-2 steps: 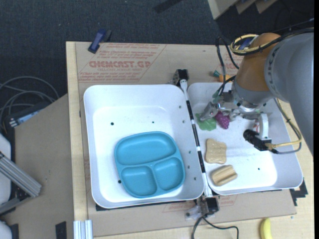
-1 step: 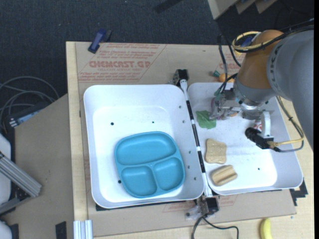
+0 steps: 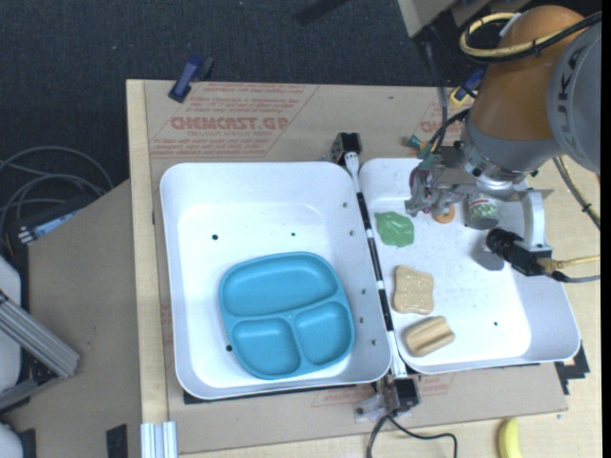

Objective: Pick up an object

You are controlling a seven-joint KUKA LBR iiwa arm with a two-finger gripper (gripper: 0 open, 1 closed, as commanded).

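1. Robotics lab, not a home.
2. Desk is a protective-film-covered sheet printed "CHEMCAST", on dark carpet.
3. Two white bins clamped side by side.
4. Loose cables on the floor at left, aluminium extrusion at the lower left.
5. Industrial arm with exposed wiring.

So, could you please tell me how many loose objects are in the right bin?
3 clearly: a green piece near the gripper, a tan slab mid-bin, a tan block in front. The arm may hide more.
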